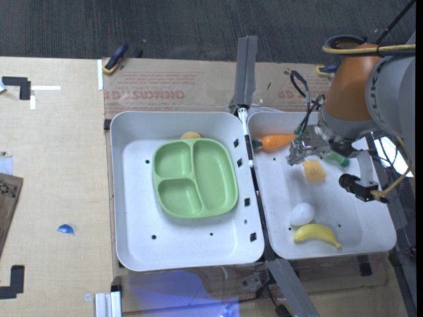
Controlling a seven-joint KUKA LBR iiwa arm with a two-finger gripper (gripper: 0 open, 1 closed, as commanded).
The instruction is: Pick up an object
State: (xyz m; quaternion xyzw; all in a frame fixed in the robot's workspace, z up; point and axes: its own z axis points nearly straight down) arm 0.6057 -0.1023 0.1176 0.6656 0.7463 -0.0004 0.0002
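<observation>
The hand (301,152) hung low over the right bin (370,240), near its far edge; whether it was clenched or released could not be told. A tan block (314,171) lay just beside the hand, on the near side. An orange carrot (276,142) lay to the hand's left, against the bin's far corner. Farther toward the bin's near edge sat a white egg (303,214) and a yellow banana (317,234). The left bin (132,230) held a green divided plate (195,177).
</observation>
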